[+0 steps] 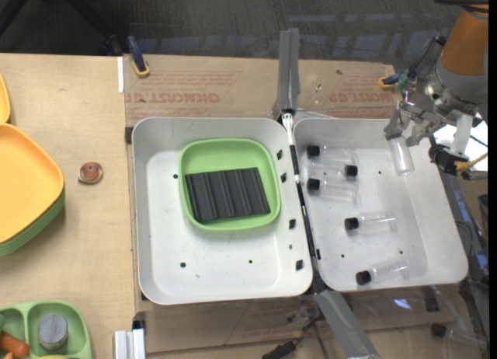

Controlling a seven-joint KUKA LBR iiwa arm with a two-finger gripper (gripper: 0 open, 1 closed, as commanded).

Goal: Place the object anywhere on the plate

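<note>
From the camera view we see the end effector (404,134) over the right bin's (435,264) far right corner, its fingers closed on a clear vial (401,155) hanging just above the bin floor. The green plate (229,151), bearing a dark ridged block (227,194), sits in the left bin (155,256). Four black-capped vials (365,222) lie in the right bin.

A square light-green plastic plate (230,183) lies flat in the left white bin, left of frame centre, carrying a dark ribbed rectangular mat. Several clear plastic tubes with black caps (373,221) lie scattered in the right bin, each on its side.
</note>
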